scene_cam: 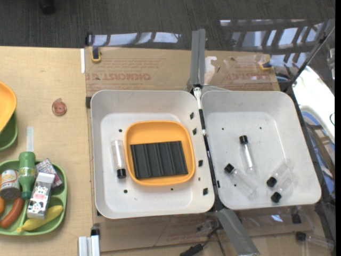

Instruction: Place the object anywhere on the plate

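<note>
Robotics lab, twin white bins (101, 143), cardboard-lined bench (42, 79), toy food (26, 196)

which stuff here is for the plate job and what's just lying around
For the job:
plate
vial beside it
vials in right bin

Lying about:
green toy-food tray
yellow bowl
pink disc
cardboard

From my remote feed, I cannot tell any colour, shape, cable or marking of the arm.

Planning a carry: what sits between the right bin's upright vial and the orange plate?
In the camera view, the two bins' adjoining walls lie between vial and plate.
</note>
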You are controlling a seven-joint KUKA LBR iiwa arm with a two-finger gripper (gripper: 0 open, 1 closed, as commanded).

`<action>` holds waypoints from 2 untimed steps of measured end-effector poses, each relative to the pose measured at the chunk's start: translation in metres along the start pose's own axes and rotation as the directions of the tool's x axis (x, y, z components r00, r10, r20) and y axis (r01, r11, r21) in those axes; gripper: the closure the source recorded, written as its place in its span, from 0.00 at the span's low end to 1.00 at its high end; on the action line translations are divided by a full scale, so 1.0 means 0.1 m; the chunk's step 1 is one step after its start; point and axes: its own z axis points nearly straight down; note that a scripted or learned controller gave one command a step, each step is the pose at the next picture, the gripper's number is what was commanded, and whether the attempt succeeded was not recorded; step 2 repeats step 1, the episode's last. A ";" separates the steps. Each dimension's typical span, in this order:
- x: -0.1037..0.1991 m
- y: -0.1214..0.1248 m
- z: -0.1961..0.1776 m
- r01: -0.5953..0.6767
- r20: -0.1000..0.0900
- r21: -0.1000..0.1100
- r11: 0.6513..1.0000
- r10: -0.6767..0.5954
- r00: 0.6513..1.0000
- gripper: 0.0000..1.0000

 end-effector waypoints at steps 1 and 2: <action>-0.32 0.52 1.08 0.082 0.002 -0.004 0.997 -0.082 0.997 1.00; -0.32 0.52 1.08 0.082 0.002 -0.004 0.997 -0.082 0.997 1.00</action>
